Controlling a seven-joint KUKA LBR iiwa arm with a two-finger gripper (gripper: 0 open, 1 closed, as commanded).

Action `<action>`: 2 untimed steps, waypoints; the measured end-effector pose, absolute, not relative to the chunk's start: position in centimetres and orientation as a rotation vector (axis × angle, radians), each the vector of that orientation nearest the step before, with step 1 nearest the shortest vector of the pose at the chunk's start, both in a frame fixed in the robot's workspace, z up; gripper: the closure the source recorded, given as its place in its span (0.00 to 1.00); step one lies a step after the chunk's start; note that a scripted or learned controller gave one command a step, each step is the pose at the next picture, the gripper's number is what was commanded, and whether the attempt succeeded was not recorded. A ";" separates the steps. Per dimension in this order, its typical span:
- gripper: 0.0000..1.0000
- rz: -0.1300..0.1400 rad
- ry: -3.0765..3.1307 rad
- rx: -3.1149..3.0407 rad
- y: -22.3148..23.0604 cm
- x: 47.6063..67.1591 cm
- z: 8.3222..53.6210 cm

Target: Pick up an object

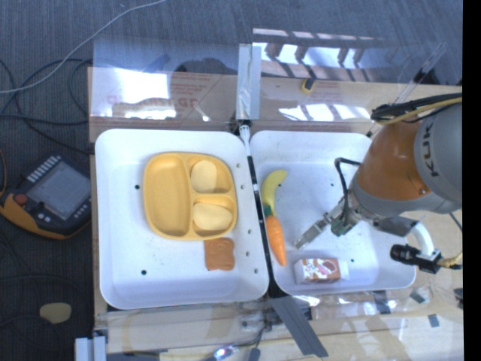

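Packet (320,269), carrot (276,240), banana (272,186) in right bin (361,284)

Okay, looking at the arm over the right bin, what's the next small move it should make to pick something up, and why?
Probably shift the gripper a little toward the carrot and lower onto it. The gripper hangs over bare floor of the right bin with nothing between its fingers, and the carrot lies just beside it along the bin's left wall, below the banana.
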State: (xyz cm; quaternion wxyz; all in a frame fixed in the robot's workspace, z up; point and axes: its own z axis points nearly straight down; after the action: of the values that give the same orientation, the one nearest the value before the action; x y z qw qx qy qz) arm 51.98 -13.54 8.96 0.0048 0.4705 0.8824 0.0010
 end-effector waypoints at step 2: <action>0.00 -0.001 3.007 0.911 -12.7 53.8 12.3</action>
State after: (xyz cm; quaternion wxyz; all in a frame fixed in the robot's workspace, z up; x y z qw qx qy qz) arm 53.82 -12.75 12.31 -0.0002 0.2900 0.9570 -0.0002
